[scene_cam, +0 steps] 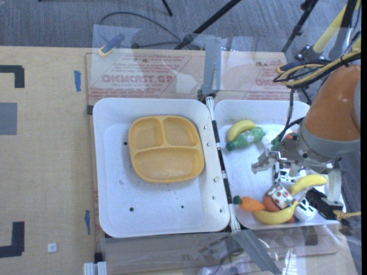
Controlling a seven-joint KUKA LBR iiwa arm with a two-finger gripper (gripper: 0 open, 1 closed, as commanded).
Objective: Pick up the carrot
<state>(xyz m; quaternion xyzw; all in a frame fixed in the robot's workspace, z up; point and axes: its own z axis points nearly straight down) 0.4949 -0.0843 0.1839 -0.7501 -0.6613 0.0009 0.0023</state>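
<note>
1. A pale wooden bench carries two shallow white plastic bins side by side, with grey carpet and black tripod legs behind.
2. The left bin holds a yellow-orange divided plate with three compartments.
3. The right bin holds toy food: a small yellow banana touching a green bottle-shaped toy near the far side, and a cluster at the near edge.
4. The small orange plastic carrot with a green tip lies on its side in the right bin's near-left corner, green end pointing towards the divider, its orange end just beside a larger yellow banana.
5. The grey arm with its orange band reaches in from the right; its metal gripper hangs over the middle of the right bin, apart from the carrot. I cannot tell how the tool is set.
</note>
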